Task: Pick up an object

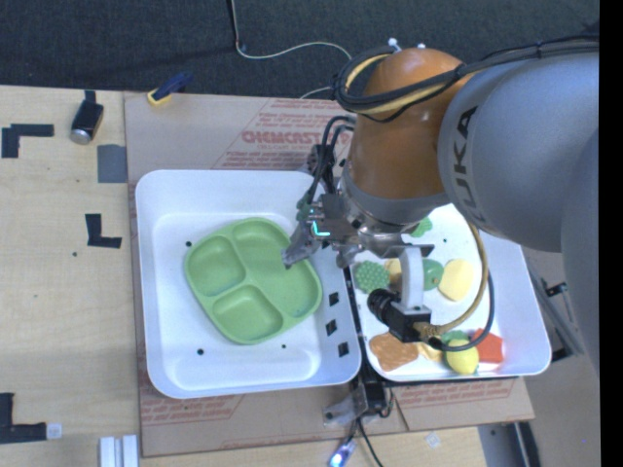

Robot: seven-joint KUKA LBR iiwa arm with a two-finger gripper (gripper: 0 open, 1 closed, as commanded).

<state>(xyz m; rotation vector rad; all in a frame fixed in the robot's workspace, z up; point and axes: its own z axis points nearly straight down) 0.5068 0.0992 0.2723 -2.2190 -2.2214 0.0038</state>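
A green divided plate [251, 280] lies in the left bin [156, 261]. The right bin [531, 309] holds several toy foods: a bumpy green piece [370, 276], a pale yellow piece [456, 278], a yellow ball [462, 359], a brown toast-like piece [392, 351] and a red piece [490, 348]. My gripper [321, 251] hangs low over the divide between the bins, at the plate's right edge. One dark finger [297, 251] points down at the plate's rim. The wrist hides much of the right bin's left side. I see nothing between the fingers.
Both bins rest on a cardboard sheet [195, 134]. On the wooden bench to the left are black tape marks [97, 230], a small dark cylinder [86, 118] and a blue and yellow item [167, 88]. A white cable [282, 52] runs along the back.
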